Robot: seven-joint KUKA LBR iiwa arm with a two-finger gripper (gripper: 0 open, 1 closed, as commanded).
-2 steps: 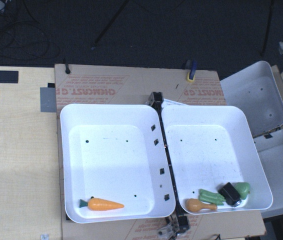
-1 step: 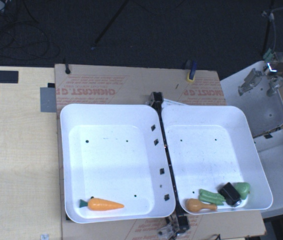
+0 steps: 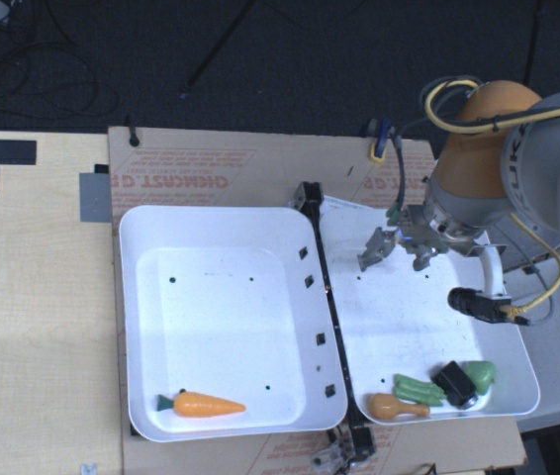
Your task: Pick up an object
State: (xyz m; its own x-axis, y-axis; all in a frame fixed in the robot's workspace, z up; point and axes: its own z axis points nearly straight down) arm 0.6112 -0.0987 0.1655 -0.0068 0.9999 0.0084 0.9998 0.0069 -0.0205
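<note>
An orange carrot lies at the front of the left bin. Several small objects huddle in the front right corner of the right bin: a tan pear-shaped piece, a green pod, a black block and a green piece. My gripper hangs over the back of the right bin, well apart from that group. Its two fingers stand spread with nothing between them.
A black divider runs between the two bins. Cardboard lies under them, and a wooden bench top stretches to the left. Cables loop around the arm's wrist at the right.
</note>
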